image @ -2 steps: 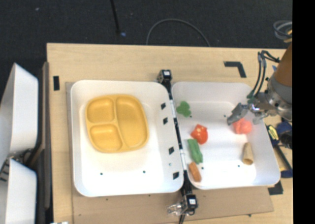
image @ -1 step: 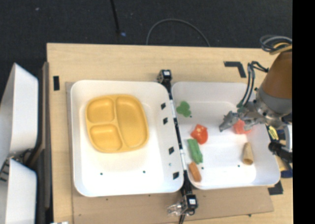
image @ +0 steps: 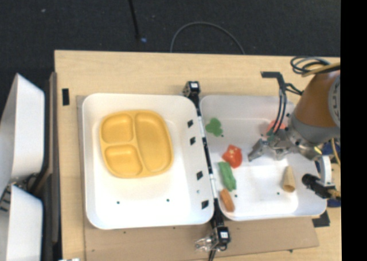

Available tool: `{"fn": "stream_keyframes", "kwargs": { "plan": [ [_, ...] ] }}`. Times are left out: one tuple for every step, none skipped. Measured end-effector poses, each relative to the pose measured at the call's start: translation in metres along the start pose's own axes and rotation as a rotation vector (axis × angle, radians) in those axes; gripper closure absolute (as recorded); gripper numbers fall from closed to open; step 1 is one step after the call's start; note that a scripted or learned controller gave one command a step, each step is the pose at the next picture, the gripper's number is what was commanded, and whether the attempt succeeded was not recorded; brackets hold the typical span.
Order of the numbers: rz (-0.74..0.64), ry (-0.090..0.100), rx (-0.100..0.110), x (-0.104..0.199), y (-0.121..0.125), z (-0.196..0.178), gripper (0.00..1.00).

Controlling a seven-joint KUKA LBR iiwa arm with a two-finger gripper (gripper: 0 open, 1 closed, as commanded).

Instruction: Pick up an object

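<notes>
My gripper (image: 259, 150) hangs low over the middle of the right bin (image: 258, 208), below the arm's orange band (image: 314, 105). A red toy piece (image: 232, 155) lies just to its left, a short way off. Also in this bin are a small green piece (image: 214, 127) near the back left, a long green piece (image: 227, 175), an orange piece (image: 227, 199) at the front left, and a tan cone-shaped piece (image: 288, 179) to the gripper's front right. I see nothing held in the gripper.
The left bin (image: 94, 197) holds a yellow divided plate (image: 136, 142). A black divider with clips (image: 202, 156) separates the bins. Cables (image: 281, 110) run along the arm at the back right. White boxes (image: 26, 122) stand at the far left.
</notes>
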State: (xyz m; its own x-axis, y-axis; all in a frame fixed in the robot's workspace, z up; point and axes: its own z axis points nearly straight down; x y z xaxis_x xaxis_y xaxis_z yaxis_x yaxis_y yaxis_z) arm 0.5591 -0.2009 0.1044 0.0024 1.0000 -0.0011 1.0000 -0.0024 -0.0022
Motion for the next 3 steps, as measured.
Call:
{"fn": "stream_keyframes", "kwargs": {
  "plan": [
    [0.003, -0.001, -0.007, -0.001, 0.002, -0.014, 1.0],
    [-0.005, -0.001, -0.008, -0.002, 0.013, -0.07, 1.0],
    [-0.005, -0.001, -0.008, -0.005, 0.016, -0.114, 1.0]
  ]
}}
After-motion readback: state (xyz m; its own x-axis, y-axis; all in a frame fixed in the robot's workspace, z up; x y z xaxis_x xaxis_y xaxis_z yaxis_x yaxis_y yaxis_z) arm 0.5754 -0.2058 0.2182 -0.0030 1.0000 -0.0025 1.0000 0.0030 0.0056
